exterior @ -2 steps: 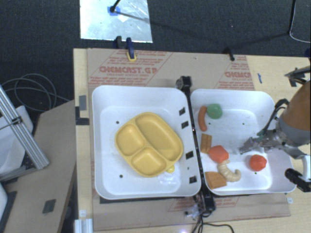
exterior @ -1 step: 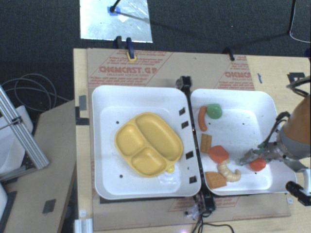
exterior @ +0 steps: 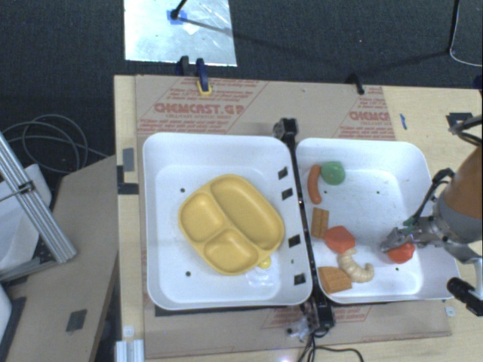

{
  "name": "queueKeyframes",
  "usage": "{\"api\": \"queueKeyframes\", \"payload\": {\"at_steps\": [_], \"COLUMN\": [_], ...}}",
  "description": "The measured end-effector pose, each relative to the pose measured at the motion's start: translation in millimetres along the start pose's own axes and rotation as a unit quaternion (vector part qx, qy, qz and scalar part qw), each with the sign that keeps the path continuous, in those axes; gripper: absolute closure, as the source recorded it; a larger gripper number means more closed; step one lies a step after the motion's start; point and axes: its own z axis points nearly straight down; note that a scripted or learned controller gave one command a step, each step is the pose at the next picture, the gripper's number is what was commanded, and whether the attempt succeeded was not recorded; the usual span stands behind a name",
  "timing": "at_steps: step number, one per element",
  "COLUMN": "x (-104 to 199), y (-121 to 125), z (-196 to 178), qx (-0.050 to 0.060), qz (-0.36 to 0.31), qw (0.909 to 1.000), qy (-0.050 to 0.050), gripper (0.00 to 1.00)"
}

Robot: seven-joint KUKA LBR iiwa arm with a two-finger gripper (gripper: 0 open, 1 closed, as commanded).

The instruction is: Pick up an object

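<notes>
Gripper [exterior: 400, 241] down in right bin [exterior: 377, 183] at a red-orange object [exterior: 401, 253]; claw state cannot be told, lift not yet done.

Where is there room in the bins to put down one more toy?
Right bin: bare floor between the green ball and the gripper. It is crowded along its left side, around the red block. Left bin: the yellow tray takes the middle, leaving strips along the walls.
</notes>
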Motion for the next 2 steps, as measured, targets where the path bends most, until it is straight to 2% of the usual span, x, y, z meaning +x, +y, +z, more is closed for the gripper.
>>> {"api": "queueKeyframes", "payload": {"at_steps": [1,2], "x": [73,157], "y": [0,14], "z": [11,-162], "qx": [0.002,-0.008], "qz": [-0.004,-0.007], "qw": [1.0,0.9999], "qy": [0.002,0.002], "gripper": [1.0,1.0]}}
